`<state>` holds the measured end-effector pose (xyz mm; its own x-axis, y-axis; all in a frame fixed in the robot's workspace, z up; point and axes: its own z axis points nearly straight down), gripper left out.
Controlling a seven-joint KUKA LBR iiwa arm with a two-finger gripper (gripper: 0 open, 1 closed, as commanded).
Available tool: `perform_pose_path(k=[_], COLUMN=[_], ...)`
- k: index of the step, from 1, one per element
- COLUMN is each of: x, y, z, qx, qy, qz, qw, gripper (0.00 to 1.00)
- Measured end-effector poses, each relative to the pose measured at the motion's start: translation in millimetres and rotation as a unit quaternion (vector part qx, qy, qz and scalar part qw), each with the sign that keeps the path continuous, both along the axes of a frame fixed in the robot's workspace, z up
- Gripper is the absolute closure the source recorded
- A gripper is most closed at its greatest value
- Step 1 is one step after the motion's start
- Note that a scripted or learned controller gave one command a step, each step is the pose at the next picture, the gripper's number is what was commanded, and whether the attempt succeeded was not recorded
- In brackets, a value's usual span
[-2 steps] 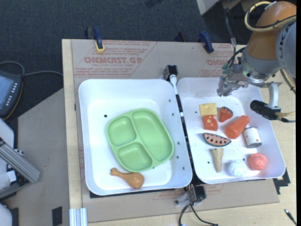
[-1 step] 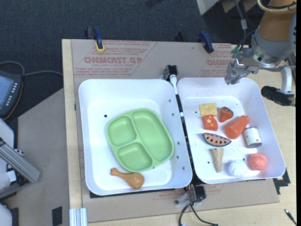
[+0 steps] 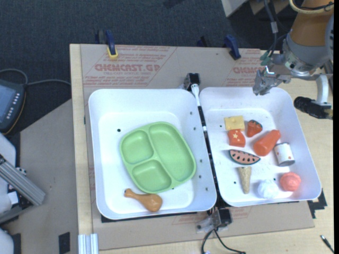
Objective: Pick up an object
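Toy foods lie in the right bin (image 3: 302,121), all below the end effector (image 3: 262,89): a yellow block (image 3: 234,123), strawberry (image 3: 255,127), orange carrot (image 3: 266,141), watermelon slice (image 3: 244,157), cone (image 3: 244,178) and white can (image 3: 284,154). The end effector hangs over that bin's far rim, nothing visibly between its fingers; their spread I cannot tell. Far to its lower left, a green tray (image 3: 156,156) and drumstick (image 3: 144,199) sit in the left bin (image 3: 100,142).

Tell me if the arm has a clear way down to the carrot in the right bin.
Probably yes. The pincer hangs over the right bin's far edge, and the carrot lies uncovered on top. The strawberry and a small can sit close beside it, so room is tight.
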<state>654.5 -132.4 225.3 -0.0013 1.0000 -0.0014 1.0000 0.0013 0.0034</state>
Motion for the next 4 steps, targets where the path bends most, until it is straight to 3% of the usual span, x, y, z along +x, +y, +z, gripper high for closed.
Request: perform_pose_path(k=[2, 3, 4], x=[-45.8, -50.9, -48.5], y=[95.4, 131.5, 131.6], z=[4.3, -7.7, 4.1], qx=[0.0017, 0.0011, 0.0007], qy=[0.003, 0.003, 0.001], qz=[0.001, 0.001, 0.000], qw=[1.0000, 1.0000, 1.0000], gripper=[1.00, 1.00, 1.00])
